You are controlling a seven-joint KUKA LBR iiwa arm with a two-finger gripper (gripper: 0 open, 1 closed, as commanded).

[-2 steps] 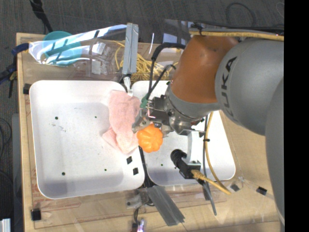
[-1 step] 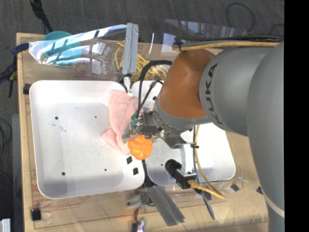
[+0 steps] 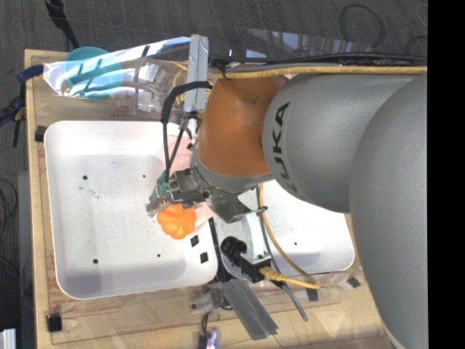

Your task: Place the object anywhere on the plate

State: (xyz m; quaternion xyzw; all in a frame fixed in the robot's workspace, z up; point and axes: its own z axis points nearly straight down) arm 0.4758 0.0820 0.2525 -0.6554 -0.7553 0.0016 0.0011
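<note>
My grey arm (image 3: 349, 144) with its orange band reaches in from the right across the table (image 3: 43, 107), covering most of the right bin (image 3: 320, 253) and stretching over the right edge of the left bin (image 3: 94, 217). My tool (image 3: 171, 198) hangs just above the orange object (image 3: 177, 222), which sits at the left bin's right side, touching or nearly so. Whether the tool is clenched or released, I cannot tell.
</note>
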